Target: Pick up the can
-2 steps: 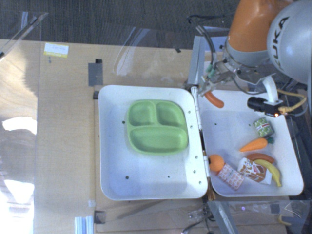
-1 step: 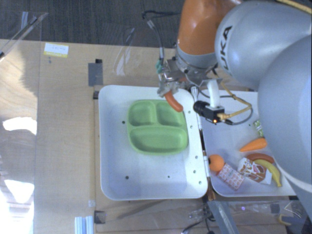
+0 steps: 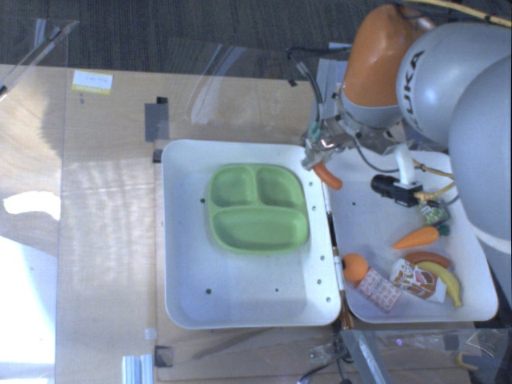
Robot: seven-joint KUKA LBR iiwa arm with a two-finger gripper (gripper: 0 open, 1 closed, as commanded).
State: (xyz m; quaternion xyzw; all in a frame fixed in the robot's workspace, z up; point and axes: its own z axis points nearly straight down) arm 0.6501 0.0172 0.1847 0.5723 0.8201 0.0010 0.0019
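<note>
The can [image 3: 378,289], pinkish with a printed pattern, lies on its side near the front left of the right bin [image 3: 364,214]. It rests between an orange [image 3: 354,267] and a small carton [image 3: 417,281]. My gripper [image 3: 318,155] hangs over the far left corner of the right bin, by the wall between the two bins and well away from the can. A small orange carrot-like piece [image 3: 328,176] lies right below the gripper. The wrist hides whether the gripper touches it.
A carrot [image 3: 418,237] and a banana [image 3: 445,279] lie at the right of the right bin, with a small green item [image 3: 433,213] behind them. A green divided plate [image 3: 258,208] sits in the left bin [image 3: 192,286]. A black cable fitting [image 3: 395,189] hangs below the arm.
</note>
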